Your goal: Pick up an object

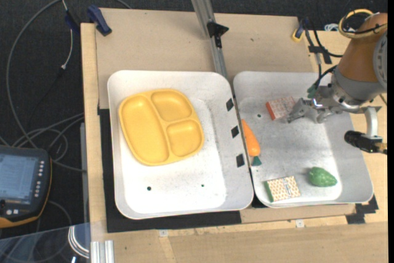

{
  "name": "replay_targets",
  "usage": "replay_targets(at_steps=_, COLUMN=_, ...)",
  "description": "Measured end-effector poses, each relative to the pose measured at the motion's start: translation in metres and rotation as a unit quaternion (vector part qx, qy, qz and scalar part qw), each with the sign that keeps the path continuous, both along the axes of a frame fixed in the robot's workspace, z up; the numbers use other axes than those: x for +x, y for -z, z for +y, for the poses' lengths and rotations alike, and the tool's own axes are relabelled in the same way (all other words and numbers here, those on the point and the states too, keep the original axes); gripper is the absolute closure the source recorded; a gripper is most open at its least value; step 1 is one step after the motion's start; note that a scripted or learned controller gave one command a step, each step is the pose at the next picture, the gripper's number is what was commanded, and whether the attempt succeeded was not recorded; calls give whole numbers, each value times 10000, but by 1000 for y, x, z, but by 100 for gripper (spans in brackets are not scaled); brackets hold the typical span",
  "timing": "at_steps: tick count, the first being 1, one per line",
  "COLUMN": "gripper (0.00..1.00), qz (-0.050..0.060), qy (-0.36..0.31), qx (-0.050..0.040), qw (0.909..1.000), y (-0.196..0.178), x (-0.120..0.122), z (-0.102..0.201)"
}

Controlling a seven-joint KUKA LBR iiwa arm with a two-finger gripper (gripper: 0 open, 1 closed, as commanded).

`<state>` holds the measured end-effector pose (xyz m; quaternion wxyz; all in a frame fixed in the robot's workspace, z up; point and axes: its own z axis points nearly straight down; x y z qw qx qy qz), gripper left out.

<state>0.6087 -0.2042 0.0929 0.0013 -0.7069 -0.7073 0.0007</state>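
Observation:
My gripper (306, 115) hangs over the upper middle of the right bin (345, 194), its fingers spread open with nothing between them. Just left of it lies a small orange-and-white box (280, 108), close to the left fingertip (293, 116) but not between the fingers. An orange carrot (250, 140) lies along the bin's left wall. At the bin's front are a patterned yellow-green box (282, 188) and a green lumpy object (322, 177).
The left bin (184, 194) holds a yellow three-compartment plate (161, 126). A metal pole (203, 3) rises from between the bins at the back. The arm's grey and orange body (363, 64) overhangs the right bin's far right corner.

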Motion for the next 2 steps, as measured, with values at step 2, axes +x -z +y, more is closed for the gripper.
replay_targets(at_steps=2, gripper=100, qz=-53, qy=-10, qx=-15, qw=10000, y=-70, x=9, z=9)
